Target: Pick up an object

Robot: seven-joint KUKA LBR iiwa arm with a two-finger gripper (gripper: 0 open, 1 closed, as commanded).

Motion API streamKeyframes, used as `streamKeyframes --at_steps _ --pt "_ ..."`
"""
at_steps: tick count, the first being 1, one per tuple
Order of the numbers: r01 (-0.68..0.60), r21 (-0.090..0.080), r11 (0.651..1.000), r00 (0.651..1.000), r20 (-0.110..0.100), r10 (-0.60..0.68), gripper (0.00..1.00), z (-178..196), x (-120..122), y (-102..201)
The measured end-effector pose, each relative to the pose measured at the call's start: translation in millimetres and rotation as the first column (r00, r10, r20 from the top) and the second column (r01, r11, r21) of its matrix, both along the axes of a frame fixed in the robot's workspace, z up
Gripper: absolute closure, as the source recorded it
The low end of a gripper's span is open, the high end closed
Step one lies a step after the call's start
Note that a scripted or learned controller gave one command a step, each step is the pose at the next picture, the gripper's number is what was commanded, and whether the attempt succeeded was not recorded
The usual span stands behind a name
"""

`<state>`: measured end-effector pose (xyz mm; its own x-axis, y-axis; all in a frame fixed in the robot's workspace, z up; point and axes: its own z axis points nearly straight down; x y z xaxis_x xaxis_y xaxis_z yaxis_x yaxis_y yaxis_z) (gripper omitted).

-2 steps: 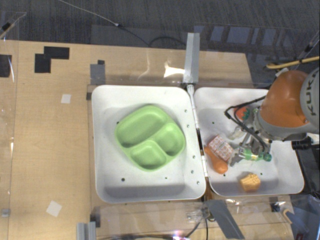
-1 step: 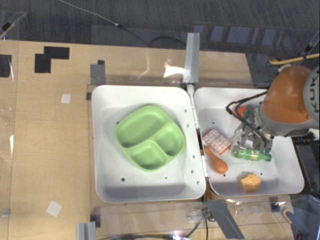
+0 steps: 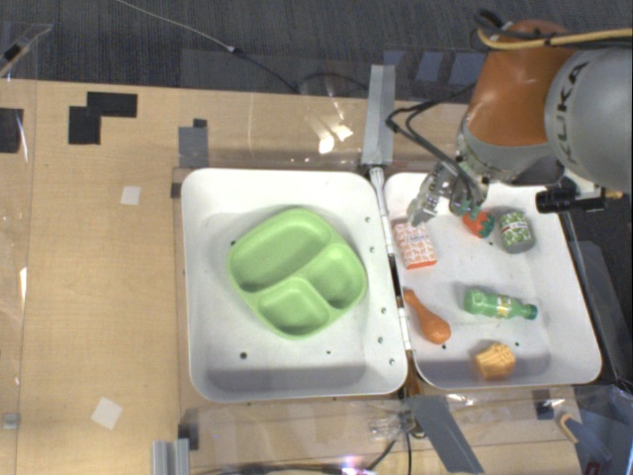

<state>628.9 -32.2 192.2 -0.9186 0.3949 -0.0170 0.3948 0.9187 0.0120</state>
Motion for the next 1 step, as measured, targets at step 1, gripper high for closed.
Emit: streamKeyframes --at_steps 1 --pt "0.330 0.000 0.944 0.944 -0.014 -0.330 1.00 16.1 -89.9 36.8"
